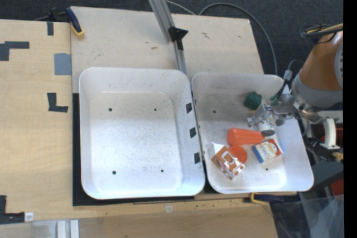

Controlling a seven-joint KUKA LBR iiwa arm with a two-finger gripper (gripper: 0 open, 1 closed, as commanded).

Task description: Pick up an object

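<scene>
orange object [244, 135] — just below gripper [261, 119]

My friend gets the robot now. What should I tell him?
Gripper: low inside the right bin, just above the orange object. Whether it grips anything cannot be told.
Things: all in the right bin. Green object toward the back, orange object in the middle, orange-and-white packet at the front, blue-and-white box beside it.
Done: the arm has reached the things.
Left: nothing looks lifted; a pick-up is still needed.
</scene>
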